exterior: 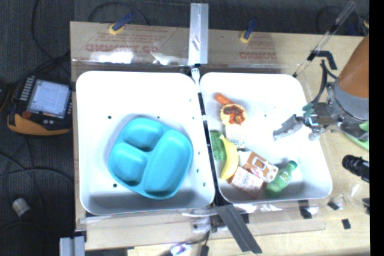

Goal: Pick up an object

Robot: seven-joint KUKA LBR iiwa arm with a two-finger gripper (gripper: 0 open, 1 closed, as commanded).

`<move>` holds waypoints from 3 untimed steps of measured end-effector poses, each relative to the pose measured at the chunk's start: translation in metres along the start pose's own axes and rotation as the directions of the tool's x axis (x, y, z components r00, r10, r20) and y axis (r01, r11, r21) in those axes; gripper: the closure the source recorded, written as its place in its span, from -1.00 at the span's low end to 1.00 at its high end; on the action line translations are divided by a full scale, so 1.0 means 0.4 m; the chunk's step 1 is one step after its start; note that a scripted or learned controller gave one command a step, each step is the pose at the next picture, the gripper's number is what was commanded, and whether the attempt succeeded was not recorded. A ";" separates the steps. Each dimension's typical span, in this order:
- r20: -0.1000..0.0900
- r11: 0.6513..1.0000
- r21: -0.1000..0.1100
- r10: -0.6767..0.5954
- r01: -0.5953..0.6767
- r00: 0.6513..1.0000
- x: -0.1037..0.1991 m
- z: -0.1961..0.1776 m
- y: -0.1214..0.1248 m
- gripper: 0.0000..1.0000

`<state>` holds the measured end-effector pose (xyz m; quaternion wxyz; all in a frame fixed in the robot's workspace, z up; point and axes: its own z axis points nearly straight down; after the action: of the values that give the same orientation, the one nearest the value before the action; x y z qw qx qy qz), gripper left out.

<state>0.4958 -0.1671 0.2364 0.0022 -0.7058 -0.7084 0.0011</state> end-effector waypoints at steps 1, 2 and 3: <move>-0.001 0.965 0.001 -0.261 0.261 0.965 0.170 0.295 0.126 -1.00; 0.000 0.972 -0.001 -0.236 0.236 0.972 0.123 0.270 0.198 -1.00; -0.002 0.972 0.002 -0.236 0.236 0.972 0.123 0.252 0.197 1.00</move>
<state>0.5741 -0.1175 0.1354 0.0037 -0.6165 -0.7873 0.0009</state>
